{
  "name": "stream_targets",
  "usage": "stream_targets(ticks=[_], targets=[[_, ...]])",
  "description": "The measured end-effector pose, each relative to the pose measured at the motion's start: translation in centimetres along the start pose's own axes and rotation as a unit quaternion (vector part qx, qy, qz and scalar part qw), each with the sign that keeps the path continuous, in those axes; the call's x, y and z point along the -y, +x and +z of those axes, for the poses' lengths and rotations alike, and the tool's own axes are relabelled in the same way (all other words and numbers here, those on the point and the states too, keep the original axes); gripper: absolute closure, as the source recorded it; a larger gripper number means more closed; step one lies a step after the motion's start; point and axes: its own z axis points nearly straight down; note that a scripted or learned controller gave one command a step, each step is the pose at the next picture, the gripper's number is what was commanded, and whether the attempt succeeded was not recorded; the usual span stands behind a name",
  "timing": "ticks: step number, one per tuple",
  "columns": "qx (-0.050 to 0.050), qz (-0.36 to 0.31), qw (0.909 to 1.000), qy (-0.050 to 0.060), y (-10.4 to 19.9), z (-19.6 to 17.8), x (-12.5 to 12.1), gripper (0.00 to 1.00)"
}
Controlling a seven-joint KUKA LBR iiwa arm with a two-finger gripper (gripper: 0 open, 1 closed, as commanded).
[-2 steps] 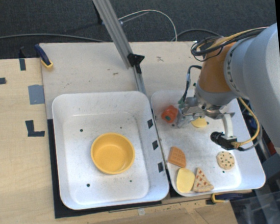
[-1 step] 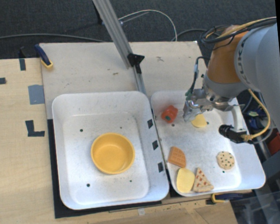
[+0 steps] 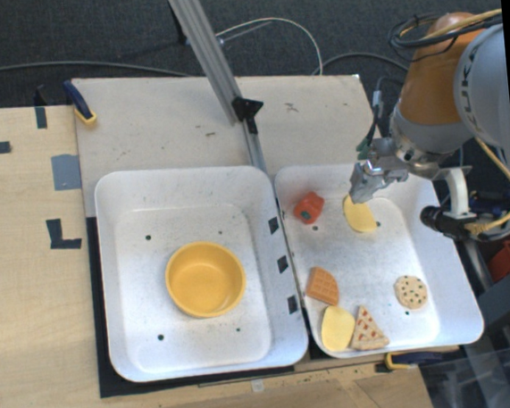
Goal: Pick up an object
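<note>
Two white bins [image 3: 117,257], one yellow bowl [image 3: 206,278], one red tomato-like piece [image 3: 308,208], two pale yellow pieces [image 3: 361,216], one waffle-like orange piece [image 3: 322,285], one pizza slice [image 3: 368,329], one chocolate-chip cookie [image 3: 411,291]

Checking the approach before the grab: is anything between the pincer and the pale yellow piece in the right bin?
Nothing visible. The pincer hangs right at the yellow piece, while the tomato sits apart to the side.

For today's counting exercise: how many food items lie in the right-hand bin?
6: a red piece upper left, a yellow piece under the gripper, a waffle, a yellow slice, a pizza slice, a cookie. The gripper may hide more.
</note>
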Motion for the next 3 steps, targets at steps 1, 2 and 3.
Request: stream_targets(ticks=[1, 2, 3], targets=[[0.000, -0.001, 1.0000, -0.001, 0.0, -6.1, -0.8, 1.00], [-0.001, -0.002, 1.0000, 0.003, 3.8, -5.9, 2.0, 1.00], [-0.001, -0.002, 1.0000, 0.004, 8.0, -5.5, 3.5, 1.00]])
